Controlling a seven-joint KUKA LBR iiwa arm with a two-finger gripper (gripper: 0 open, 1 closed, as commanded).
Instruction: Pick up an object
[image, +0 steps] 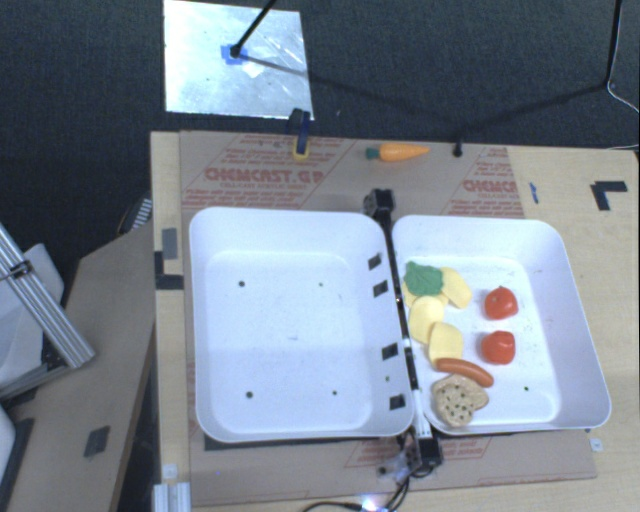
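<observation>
I am aiming for the upper tomato, sitting clear at three o'clock in the right bin with open floor around it, so I am planning a straight descent, though I cannot tell my gripper's state from here.

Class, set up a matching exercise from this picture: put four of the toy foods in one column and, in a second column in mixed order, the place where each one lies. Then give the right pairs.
Column one:
1. carrot
2. cookie
3. green leafy piece
4. sausage

Column two:
A. in the right bin, at its near edge by the divider
B. on the board beyond the bins, outside both
C. in the right bin, between the cookie and the yellow pieces
D. in the right bin, farthest of the foods, by the divider

Pairs: 1-B, 2-A, 3-D, 4-C
</observation>
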